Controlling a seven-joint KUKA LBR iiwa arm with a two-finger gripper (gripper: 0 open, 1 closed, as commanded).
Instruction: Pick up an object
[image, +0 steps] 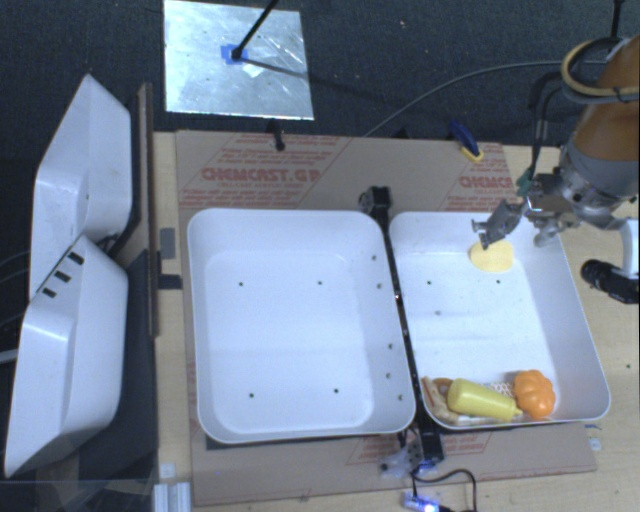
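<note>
The gripper (516, 222) hangs over the right bin (575, 330), fingers apart and seemingly empty, just above a pale yellow disc (492, 258); a yellow bottle (483, 399) and orange (534, 392) lie near the front wall

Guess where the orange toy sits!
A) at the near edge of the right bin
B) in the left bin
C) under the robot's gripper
A: the orange toy lies by the near rim of the right bin, beside a yellow bottle.
</note>
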